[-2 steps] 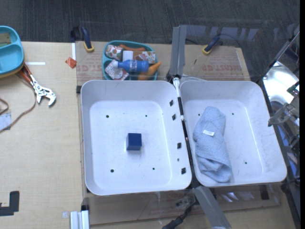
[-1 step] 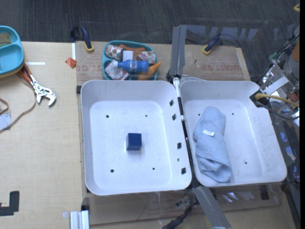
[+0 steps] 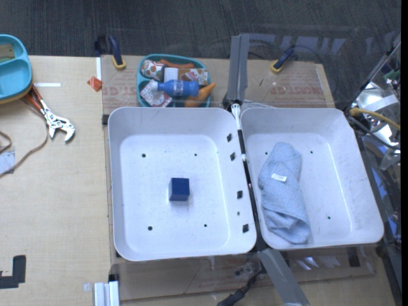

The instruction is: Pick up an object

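- Where the tabletop stretched out at the far left, a light-blue tray sat at its upper corner, with an adjustable wrench lying just below it.
- Behind the bins, a small teal container held a jumble of items, among them a blue bottle and something orange.
- Inside the left white bin, a dark blue cube rested flat on the floor, near the middle and slightly toward the front, well apart from every wall.
- Beside it, edge to edge, stood the right white bin.
- On that bin's left half lay a crumpled pale grey-blue cloth with a small white label on top, running from the middle toward the front rim.
- Of the fingers, nothing could be told.
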